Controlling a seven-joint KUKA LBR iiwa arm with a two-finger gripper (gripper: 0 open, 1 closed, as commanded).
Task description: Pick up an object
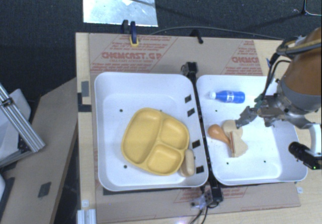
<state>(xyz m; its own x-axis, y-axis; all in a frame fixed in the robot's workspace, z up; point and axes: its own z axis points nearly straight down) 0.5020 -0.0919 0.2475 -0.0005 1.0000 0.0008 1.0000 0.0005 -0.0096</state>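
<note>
In the right bin (261,167) a blue bottle (228,96) with a white cap lies on its side near the far wall. A brown wooden spoon (219,133) and pale beige wooden pieces (237,144) lie together at the bin's middle left. My gripper (245,117) comes in from the right and hovers just above and to the right of the beige pieces, its tip close to their top end. I see nothing held in it.
The left bin (115,97) holds a yellow divided plate (155,141) with a tan bread-like piece (188,162) at its near right corner. A black divider (197,117) runs between the bins. The arm's orange band (304,69) sits over the right bin's far right side.
</note>
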